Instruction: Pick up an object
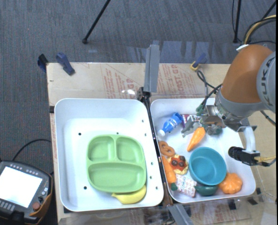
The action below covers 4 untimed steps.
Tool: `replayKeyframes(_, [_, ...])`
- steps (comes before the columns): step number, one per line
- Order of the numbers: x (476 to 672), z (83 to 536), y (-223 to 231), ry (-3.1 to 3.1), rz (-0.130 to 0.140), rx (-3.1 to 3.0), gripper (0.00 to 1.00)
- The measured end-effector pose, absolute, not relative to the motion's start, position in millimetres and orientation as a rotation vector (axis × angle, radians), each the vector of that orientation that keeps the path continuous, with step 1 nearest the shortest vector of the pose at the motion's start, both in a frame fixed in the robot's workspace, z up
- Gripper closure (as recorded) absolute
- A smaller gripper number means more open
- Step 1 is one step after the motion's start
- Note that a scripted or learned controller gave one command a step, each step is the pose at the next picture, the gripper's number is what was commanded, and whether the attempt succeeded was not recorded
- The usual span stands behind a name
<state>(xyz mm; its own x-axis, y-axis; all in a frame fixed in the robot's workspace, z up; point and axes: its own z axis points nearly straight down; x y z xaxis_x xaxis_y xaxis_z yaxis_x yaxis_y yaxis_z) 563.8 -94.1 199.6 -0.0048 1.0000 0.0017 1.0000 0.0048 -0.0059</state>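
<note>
The orange plastic toy carrot (196, 138) looks like the likeliest pick, since it lies tilted in the right-hand white bin (249, 175) just below the gripper (200, 122), with its thick end pointing up toward it.

Going from the left, the left-hand white bin (66, 125) holds a light green divided plastic plate (116, 163), lying flat in the middle of the bin, and a yellow toy banana (129, 197) tucked against the plate's near rim.

In the right-hand bin, everything is crowded around a blue plastic bowl (207, 166), which stands upright with its mouth open. To its upper left lies a small blue and white bottle (170, 123) on its side. To its left sit a brown pretzel-shaped toy (166, 148), a second orange carrot-like piece (169, 171) and a dark toy with red spots (178, 162). Below the bowl lie a crinkled white and red packet (186, 184) and a dark green toy (205, 189); to its lower right rests an orange pumpkin-like toy (230, 183).

The gripper is low over the bin, above the bowl and close to the carrot, but whether it is open or closed cannot be told, and nothing is seen held in it. The clutter leaves little room, so a clean pick probably needs a descent straight over the carrot.
</note>
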Motion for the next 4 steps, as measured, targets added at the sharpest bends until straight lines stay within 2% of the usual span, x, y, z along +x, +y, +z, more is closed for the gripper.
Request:
replayKeyframes(1, [540.8, 94, -126, -2.114, 0.014, -2.306, 0.0])
replayKeyframes(2, [558.3, 86, -93, -1.721, 0.004, -2.624, 0.0])
replayKeyframes(3, [557.3, 95, -94, -1.714, 0.008, -2.623, 1.0])
replayKeyframes(4, [585.7, 188, -35, -1.305, 0.002, -2.856, 1.0])
